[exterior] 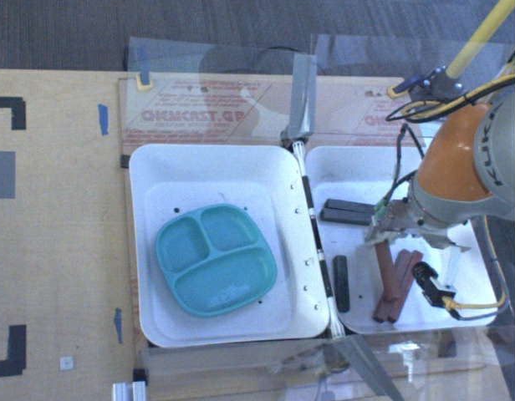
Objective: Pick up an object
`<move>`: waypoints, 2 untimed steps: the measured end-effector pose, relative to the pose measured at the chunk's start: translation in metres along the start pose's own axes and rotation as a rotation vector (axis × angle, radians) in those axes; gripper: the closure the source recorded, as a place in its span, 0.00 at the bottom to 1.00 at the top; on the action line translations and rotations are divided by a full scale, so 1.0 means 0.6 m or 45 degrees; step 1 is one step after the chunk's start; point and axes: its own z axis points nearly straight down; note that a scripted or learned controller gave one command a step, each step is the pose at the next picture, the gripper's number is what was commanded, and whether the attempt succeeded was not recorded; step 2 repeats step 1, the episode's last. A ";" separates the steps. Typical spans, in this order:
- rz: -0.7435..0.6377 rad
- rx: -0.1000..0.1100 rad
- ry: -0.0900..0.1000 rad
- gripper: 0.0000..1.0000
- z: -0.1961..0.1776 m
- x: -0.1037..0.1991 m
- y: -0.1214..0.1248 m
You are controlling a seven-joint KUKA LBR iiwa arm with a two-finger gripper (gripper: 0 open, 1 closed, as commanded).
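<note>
From the overhead camera view, we see the tool (390,229) low in the right bin (358,170), its opening hidden, so we cannot tell its state. Two brown bars (395,286) lie side by side just below it, their long axes running toward the bin's near edge. A dark block (347,213) sits just to its left. The left bin (157,170) holds a teal divided plate (216,259).

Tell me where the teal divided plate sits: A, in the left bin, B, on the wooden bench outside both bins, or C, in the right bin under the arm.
A: the teal plate lies flat inside the left bin, while the arm hangs over the right bin.
</note>
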 end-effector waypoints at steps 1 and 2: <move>-0.274 0.008 0.000 1.00 -0.199 0.098 -0.033; -0.274 0.008 0.000 1.00 -0.199 0.098 -0.033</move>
